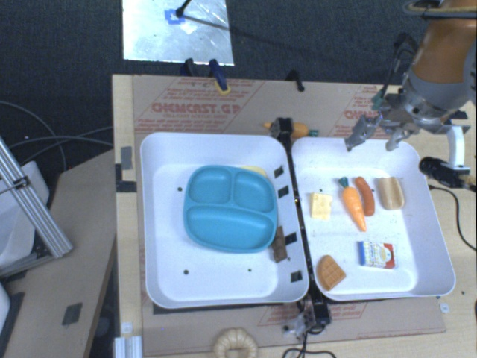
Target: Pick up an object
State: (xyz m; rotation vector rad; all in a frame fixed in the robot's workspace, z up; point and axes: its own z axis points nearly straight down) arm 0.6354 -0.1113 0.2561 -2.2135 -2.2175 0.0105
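Camera view: grey arm with orange band comes in from the right, two-finger gripper [375,136] hanging over the far rim of the right shallow white bin [425,200]. Fingers spread apart, one prong toward the bin divider side, the other toward the right; nothing between them. Gripper looks above the bin, not down among the items, though height is hard to judge from this angle.

Candidate pick objects are all in the right bin, loosely scattered and mostly apart, likely so each can be grabbed alone: orange toy carrot with green top [353,203], red-brown toy sausage [364,194] lying just beside and roughly parallel to the carrot, tan bread-roll shaped toy [389,192] to the right of those, pale yellow square cheese slice toy [321,206] near the divider, small blue-red-white printed carton [377,254] toward the near side, brown cracker-like toy [330,271] near the front corner. Carrot and sausage nearly touch, so a pinch there might catch both.

Left shallow white bin [160,222] holds a blue plastic compartment tray [229,207], with a bit of yellow showing at its far edge; can't tell what. Small brown thing [279,246] at the tray's near right corner by the divider.

Judgement: pre-grasp, no object chosen or lifted yet; next would be descending onto one item.
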